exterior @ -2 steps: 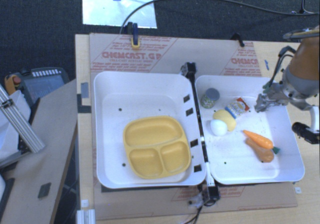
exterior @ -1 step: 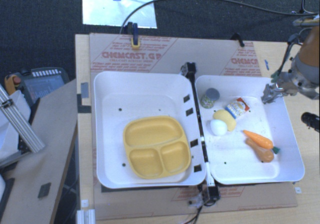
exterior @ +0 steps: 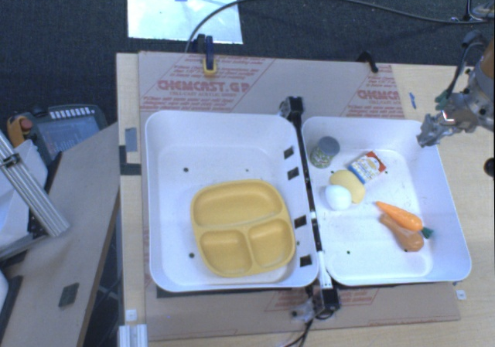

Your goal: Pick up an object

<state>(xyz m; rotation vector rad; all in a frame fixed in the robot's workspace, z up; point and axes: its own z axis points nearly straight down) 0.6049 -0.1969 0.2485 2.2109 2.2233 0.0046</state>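
Carrot (exterior: 400,216) in right bin (exterior: 448,206), well below gripper (exterior: 430,137).

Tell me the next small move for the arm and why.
Probably swing the claw inward over the right bin toward the carrot. The claw sits at the bin's far right corner, above the rim, with nothing between its fingers. The carrot looks like the nearest item, lying close beside an orange-brown piece but apart from the egg and packet.
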